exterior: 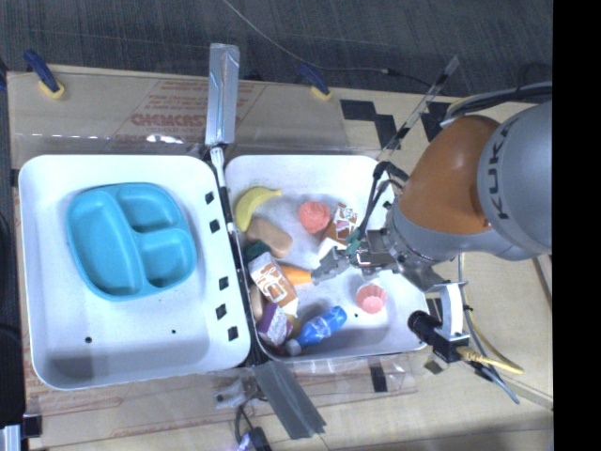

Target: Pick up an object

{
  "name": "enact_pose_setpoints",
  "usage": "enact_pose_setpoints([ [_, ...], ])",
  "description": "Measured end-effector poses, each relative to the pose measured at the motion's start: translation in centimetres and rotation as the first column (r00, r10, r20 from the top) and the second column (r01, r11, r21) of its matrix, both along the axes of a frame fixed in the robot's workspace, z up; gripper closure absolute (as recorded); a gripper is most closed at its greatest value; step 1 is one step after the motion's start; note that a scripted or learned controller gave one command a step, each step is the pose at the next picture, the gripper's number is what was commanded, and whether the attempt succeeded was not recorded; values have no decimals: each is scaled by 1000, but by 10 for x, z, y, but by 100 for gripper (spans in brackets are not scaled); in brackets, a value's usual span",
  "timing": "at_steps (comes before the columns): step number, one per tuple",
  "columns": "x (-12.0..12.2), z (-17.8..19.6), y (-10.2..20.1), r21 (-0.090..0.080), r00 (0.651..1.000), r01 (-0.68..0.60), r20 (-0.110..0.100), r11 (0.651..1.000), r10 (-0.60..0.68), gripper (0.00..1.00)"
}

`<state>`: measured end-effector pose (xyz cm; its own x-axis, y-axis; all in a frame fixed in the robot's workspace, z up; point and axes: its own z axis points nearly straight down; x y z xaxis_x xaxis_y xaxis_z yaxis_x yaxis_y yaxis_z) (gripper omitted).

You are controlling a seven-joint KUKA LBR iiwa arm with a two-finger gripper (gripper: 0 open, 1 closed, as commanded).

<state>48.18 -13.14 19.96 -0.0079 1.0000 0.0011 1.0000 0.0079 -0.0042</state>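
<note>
As you look down from the camera above the bench, you see two white bins side by side. The left bin (47, 346) holds a blue tray (131, 238) with little sections. The right bin (310, 169) is full of small things, and the arm (470, 195) reaches into it from the right of the frame.

The gripper (340, 259) sits low in the middle of the right bin. You cannot tell if it is open or closed, because the dark metal is a blur there. Nothing shows clearly held in it.

The thing that matters most is what lies closest. The orange carrot-like stick (296, 274) lies just to the left of the gripper tip, almost touching it. Its long side runs left to right in the frame, so it points at the gripper. The pink cup (372, 298) sits just below and a bit to the right of the tip. The red round piece (315, 215) and the small printed packet (345, 222) lie just above it.

Farther left you see the banana (252, 203) and the tan bread-like piece (270, 236). Near the lower edge lie the snack box (272, 286) and the blue bottle (319, 327).

Your best guess is that the orange stick is the nearest pick.
</note>
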Motion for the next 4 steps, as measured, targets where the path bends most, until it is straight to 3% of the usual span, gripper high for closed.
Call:
enact_pose_setpoints([
  [1,-5,17,72,1,980,-199,0,980,199,0],
  [2,-7,-58,35,1,986,-166,-4,986,166,0],
  [3,21,-109,30,1,996,-88,1,996,88,0],
  [4,69,-108,27,0,997,-74,0,997,74,0],
])
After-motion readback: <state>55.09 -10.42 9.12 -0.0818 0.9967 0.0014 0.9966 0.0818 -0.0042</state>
